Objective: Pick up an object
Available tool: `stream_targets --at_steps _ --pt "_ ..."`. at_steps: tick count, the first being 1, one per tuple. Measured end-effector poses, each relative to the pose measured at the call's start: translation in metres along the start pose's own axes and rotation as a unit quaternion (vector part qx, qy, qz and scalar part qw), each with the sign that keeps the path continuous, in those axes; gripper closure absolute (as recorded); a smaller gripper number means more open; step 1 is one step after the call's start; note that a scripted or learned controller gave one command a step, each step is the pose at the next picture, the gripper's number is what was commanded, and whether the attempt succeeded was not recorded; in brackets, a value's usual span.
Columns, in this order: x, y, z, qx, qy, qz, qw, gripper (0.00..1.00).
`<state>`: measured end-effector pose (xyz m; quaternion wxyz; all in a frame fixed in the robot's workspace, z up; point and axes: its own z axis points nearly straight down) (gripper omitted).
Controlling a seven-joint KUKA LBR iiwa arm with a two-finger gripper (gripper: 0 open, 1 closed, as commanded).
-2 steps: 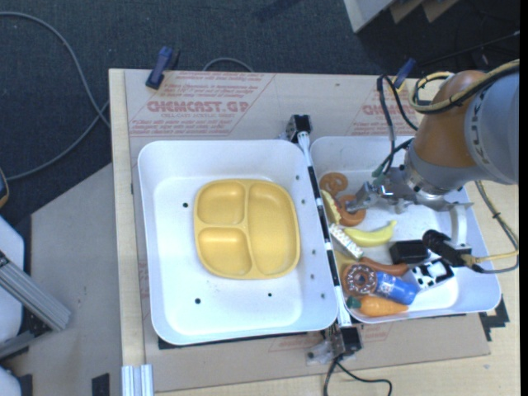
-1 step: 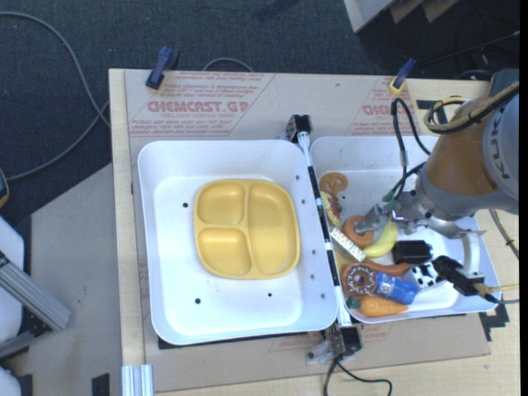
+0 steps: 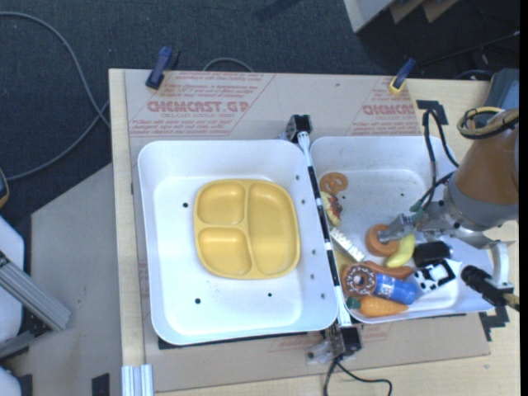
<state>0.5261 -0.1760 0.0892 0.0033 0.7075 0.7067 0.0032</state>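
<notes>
In the right bin (image 3: 375, 159), several toy foods lie along the left and front sides. They include an orange ring (image 3: 381, 238), a yellow banana (image 3: 402, 251), a chocolate donut (image 3: 359, 279), a blue bottle (image 3: 394, 288), a carrot (image 3: 381, 307) and a curled orange piece (image 3: 333, 184). My gripper (image 3: 412, 223) is low in this bin, right above the banana and beside the orange ring. The grey wrist (image 3: 474, 213) hides the spot where the gripper meets the toys.
The left bin (image 3: 165, 221) holds a yellow divided plate (image 3: 247, 228). A black-and-white object (image 3: 431, 275) lies at the right bin's front right. A black divider clip (image 3: 299, 126) sits between the bins. Cables (image 3: 433, 139) hang by the arm.
</notes>
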Motion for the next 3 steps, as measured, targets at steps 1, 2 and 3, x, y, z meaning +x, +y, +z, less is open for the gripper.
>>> stream_targets --at_steps 1,2,3 --pt "0.055 0.031 0.000 -0.003 -0.001 0.000 1.0000 0.00" --pt "0.056 0.033 -0.012 -0.004 0.000 -0.001 1.0000 1.00" --pt "0.157 0.045 -0.095 0.004 0.001 -0.001 1.0000 1.00"
